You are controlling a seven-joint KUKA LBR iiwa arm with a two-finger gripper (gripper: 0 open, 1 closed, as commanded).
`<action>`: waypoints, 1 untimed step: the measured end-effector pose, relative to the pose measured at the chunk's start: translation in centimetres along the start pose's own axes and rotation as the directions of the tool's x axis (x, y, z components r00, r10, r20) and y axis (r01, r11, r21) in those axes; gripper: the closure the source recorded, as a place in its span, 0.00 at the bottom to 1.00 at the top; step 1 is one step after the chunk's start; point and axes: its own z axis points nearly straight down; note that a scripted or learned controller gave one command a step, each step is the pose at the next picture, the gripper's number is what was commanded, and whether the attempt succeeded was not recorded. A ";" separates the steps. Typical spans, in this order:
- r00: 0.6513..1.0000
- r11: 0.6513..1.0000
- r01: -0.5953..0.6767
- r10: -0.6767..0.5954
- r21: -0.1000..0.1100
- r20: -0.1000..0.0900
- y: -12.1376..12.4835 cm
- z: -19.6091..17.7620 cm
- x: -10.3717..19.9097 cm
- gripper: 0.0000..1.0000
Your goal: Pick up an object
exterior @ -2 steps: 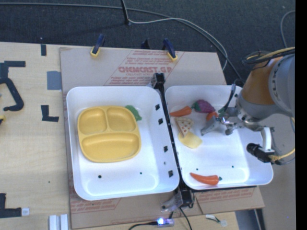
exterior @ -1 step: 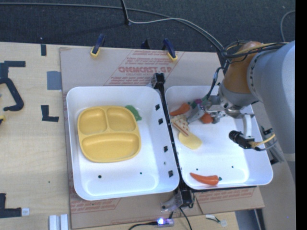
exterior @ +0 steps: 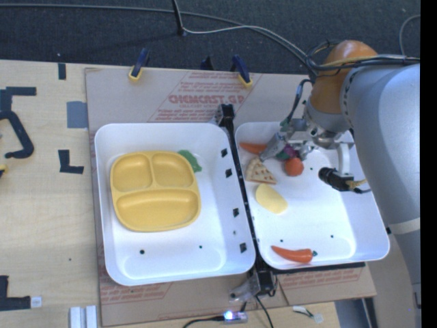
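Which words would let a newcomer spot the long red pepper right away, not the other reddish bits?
Start at the right bin, the one without the yellow tray. Follow its near wall to the red pepper, lying alone by that edge. It is long and tapered, far from the small round red piece and the orange strip at the far end.

Bench (exterior: 41,203) w/ two white bins (exterior: 212,258)

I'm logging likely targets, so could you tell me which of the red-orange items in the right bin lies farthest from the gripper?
The chili pepper by the bin's near edge; the others sit beside the gripper.
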 end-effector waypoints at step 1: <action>1.000 1.000 -0.002 0.002 0.002 0.001 -0.1 -1.0 -0.1 1.00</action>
